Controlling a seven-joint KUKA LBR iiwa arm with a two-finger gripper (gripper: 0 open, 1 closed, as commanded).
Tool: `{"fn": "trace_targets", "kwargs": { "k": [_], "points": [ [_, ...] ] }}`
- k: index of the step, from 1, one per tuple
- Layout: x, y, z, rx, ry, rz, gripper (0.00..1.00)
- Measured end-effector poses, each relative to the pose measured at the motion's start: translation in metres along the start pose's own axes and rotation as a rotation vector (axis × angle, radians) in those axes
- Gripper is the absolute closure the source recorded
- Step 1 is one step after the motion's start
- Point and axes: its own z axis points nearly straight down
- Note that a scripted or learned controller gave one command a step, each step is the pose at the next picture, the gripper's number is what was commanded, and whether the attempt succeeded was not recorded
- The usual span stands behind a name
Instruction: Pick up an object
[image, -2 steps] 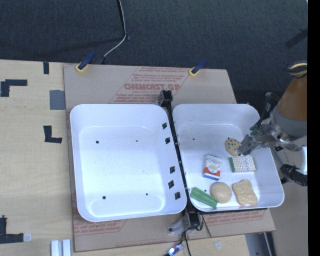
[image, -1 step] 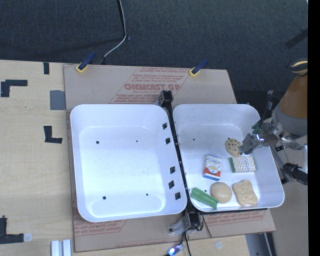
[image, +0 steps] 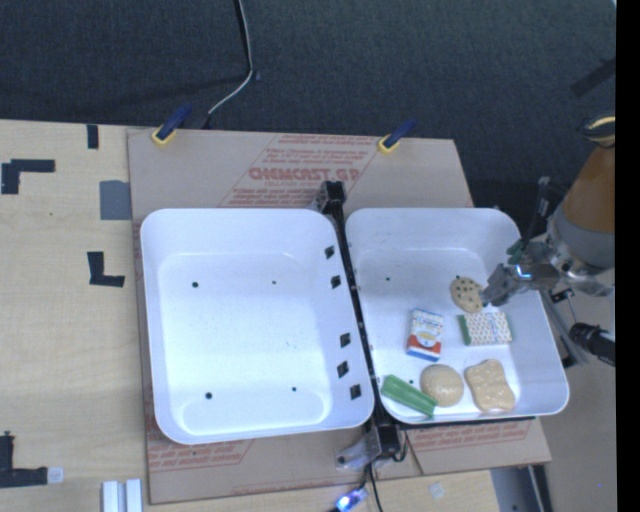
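One dark gripper (image: 497, 291) reaches into the right bin (image: 400, 240) from the right; whether its claw is spread or pinched cannot be told. Its tip sits just beside a speckled cookie (image: 464, 293), above a dotted white packet (image: 487, 327). Nearby lie a small white-blue-red carton (image: 426, 333), a round bun (image: 441, 384), a tan bread piece (image: 490, 386) and a green bar (image: 408, 394). The left bin (image: 170, 300) adjoins. Both rest on cardboard (image: 290, 170) with reversed red lettering, unreadable, atop a wooden bench (image: 60, 300); dark carpet (image: 120, 50) lies beyond.
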Motion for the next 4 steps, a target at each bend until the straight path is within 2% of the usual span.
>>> {"fn": "trace_targets", "kwargs": {
  "k": [4],
  "points": [
    [0.002, 0.001, -0.038, 0.001, 0.0, -0.004, 1.0]
  ]
}}
